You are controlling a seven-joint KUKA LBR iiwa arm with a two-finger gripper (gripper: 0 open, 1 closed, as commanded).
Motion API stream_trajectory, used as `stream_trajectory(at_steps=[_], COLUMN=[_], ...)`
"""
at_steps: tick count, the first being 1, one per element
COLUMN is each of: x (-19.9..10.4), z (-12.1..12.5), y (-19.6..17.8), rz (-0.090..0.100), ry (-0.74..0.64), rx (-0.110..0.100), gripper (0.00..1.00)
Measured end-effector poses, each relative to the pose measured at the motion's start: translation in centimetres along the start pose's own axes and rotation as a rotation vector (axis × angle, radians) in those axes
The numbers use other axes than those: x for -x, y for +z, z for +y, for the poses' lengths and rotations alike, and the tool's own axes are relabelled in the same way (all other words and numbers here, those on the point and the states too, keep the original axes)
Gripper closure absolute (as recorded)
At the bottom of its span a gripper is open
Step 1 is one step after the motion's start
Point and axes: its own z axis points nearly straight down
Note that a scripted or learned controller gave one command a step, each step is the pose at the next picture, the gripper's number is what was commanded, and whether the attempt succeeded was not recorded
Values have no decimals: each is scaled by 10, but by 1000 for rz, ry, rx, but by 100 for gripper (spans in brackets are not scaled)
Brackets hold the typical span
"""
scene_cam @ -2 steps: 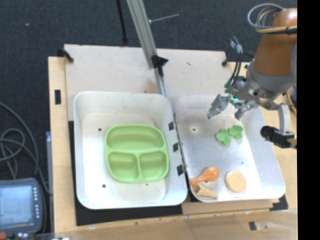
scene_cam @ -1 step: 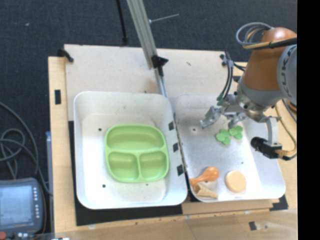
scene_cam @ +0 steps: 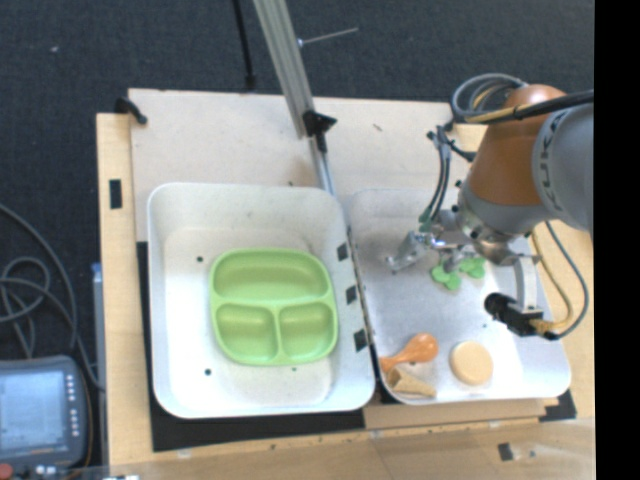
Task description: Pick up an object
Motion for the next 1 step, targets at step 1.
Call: stream_trajectory(at_steps=[1], x=[-3], z=[7], y=[46], rz=[0], ry=[3], rx=[0], gripper=[0])
